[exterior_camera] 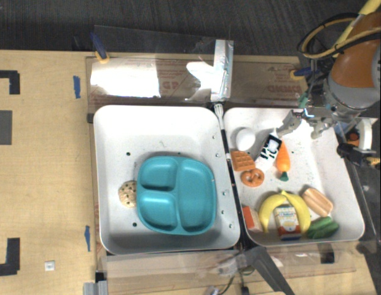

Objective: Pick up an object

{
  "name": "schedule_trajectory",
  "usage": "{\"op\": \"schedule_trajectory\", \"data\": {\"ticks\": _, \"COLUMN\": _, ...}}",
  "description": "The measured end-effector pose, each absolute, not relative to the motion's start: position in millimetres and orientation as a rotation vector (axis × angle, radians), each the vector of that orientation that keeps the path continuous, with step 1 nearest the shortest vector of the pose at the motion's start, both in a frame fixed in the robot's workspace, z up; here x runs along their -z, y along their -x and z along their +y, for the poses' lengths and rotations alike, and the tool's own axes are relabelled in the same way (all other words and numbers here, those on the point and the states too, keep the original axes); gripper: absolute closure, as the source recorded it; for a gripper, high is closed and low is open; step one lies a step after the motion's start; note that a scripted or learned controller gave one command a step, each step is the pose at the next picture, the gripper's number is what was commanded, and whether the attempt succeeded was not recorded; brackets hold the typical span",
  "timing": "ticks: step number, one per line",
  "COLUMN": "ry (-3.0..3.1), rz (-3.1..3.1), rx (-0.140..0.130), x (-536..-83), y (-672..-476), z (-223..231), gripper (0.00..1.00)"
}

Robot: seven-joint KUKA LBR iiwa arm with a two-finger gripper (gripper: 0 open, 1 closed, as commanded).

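Up high, arm [356, 72] over right bin [353, 226] rear, fingers [304, 123] spread apart, w/ nothing gripped

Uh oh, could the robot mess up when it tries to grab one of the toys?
It might. The toys in the right bin are crowded: the banana, a small jar and a hot dog touch, so the gripper could knock neighbours or pinch two. The carrot lies close to a black and white card, which could get nudged. The jaws look open, hanging over the bin's back edge, gripping nothing.
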State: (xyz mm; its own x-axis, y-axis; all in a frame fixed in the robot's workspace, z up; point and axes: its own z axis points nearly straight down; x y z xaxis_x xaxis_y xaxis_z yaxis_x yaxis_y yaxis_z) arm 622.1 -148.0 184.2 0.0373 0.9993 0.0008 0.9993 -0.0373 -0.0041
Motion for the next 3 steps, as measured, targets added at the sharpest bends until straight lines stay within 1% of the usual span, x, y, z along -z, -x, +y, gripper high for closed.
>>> {"op": "schedule_trajectory", "data": {"ticks": 1, "ry": 2.375, "rz": -2.094, "rx": 0.034, "x": -115.6, "y": -627.5, "z": -152.4, "gripper": 0.0}}
{"op": "schedule_trajectory", "data": {"ticks": 2, "ry": 2.379, "rz": -2.117, "rx": 0.055, "x": -109.0, "y": -616.4, "z": -147.3, "gripper": 0.0}}
{"op": "schedule_trajectory", "data": {"ticks": 3, "ry": 2.079, "rz": -2.417, "rx": 0.048, "x": -109.3, "y": -604.7, "z": -155.5, "gripper": 0.0}}
